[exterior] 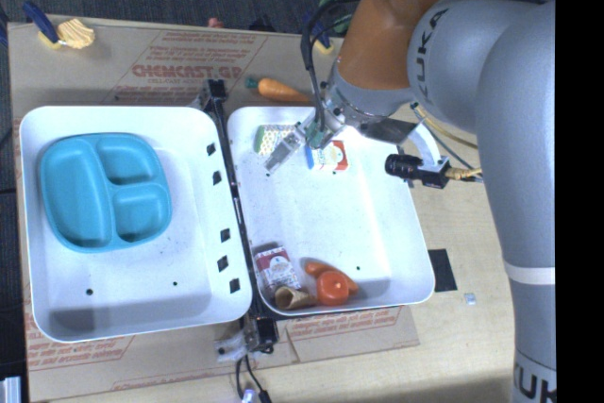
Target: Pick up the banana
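Grey arm [510,109] overhangs right bin's [396,231] far edge; middle bare.

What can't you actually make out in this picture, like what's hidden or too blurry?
- Gripper: the arm's wrist hides most of it.
- Banana: none can be picked out.
- Orange item behind the right bin: partly behind cables.
- Small items in the bin's near corner: too small to name.
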Available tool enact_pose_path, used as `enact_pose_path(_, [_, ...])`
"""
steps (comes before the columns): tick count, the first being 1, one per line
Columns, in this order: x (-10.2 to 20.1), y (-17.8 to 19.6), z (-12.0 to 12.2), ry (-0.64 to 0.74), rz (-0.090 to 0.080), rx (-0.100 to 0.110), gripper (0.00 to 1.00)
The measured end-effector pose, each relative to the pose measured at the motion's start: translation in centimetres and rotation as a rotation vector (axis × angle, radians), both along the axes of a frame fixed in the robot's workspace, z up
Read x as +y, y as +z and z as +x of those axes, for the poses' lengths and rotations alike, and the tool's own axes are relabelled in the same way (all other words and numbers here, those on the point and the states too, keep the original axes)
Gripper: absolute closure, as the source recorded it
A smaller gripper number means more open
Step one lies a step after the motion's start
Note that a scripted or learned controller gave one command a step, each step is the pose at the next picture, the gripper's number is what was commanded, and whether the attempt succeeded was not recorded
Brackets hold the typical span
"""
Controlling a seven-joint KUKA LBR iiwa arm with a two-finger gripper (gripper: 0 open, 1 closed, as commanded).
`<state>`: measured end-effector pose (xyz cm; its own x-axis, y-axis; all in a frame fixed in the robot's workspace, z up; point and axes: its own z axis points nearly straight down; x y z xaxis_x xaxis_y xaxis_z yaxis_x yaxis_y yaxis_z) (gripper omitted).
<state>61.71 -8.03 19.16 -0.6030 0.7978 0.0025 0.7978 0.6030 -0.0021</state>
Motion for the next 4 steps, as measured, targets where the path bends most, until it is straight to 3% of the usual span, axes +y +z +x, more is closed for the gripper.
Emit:
enact_pose_path(1, [7.4, 0.0, -7.0, 0.230, 0.000, 0.001, 0.00])
enact_pose_path(2, [15.2, 3.8, -7.8, 0.300, -0.001, -0.003, 0.00])
enact_pose_path(3, [23.0, 7.2, -10.3, 0.036, -0.001, -0.002, 0.00])
enact_pose_path(4, [13.5, 18.6, -9.9, 0.223, -0.002, -0.005, 0.00])
